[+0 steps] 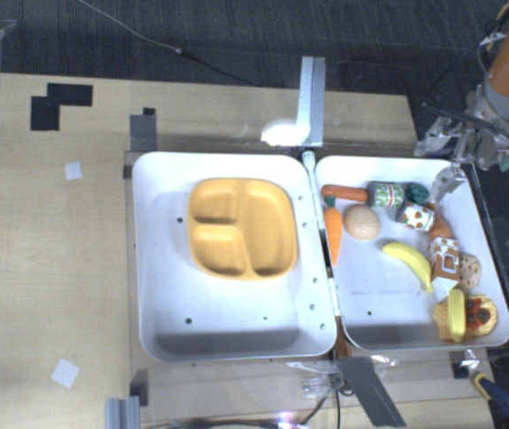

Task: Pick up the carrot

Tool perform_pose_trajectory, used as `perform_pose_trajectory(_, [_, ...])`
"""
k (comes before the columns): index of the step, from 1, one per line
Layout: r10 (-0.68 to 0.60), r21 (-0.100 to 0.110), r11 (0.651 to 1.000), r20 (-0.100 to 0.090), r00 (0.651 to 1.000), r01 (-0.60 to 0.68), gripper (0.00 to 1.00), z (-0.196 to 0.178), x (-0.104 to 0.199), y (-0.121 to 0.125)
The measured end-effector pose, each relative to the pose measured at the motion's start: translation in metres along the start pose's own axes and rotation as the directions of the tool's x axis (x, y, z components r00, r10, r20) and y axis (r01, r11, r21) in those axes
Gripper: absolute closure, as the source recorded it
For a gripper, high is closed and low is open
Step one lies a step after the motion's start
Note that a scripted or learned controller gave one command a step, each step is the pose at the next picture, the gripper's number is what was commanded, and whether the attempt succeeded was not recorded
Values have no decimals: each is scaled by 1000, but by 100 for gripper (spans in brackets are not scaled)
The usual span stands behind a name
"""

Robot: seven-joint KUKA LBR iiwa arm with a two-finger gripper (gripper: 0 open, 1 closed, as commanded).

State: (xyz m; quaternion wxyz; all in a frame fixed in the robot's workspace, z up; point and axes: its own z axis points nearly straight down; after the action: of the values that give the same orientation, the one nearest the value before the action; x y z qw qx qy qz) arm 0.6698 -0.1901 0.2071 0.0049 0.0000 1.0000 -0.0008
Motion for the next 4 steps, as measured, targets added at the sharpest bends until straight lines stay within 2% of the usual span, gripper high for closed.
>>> perform_pose_trajectory(1, [34,0,999,-2,999,-34,0,100,51,30])
perform_pose_trajectory(2, [-24,-4,1000,-2,1000,24,0,116,80,102])
perform_pose_trajectory(3, [146,-4,989,3,989,-146,0,17,150,168])
perform_pose_trajectory(4, [261,-2,965,-1,965,-261,0,20,87,185])
